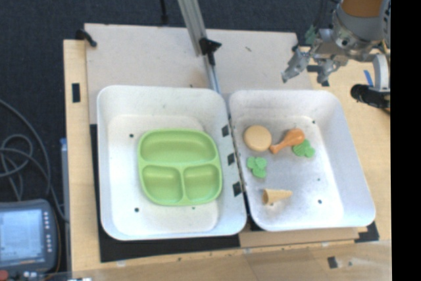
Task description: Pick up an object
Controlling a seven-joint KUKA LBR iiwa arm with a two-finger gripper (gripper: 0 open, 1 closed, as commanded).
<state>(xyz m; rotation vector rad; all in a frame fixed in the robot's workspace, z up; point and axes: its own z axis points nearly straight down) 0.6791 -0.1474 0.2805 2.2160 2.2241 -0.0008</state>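
The right bin [342,135] holds a tan round bun [257,137], an orange drumstick [288,140], a green leafy piece [304,150], another green piece [257,166] and a small ice-cream cone [276,195]. My gripper [308,70] hangs above the bench just behind the right bin's far rim, well apart from all of them. Its fingers stand spread with nothing between them.
The left bin [115,141] carries a green three-compartment tray [179,166]. A slanted metal pole [187,0] rises from between the bins at the back. A screen unit [25,237] sits at the lower left, off the bench.
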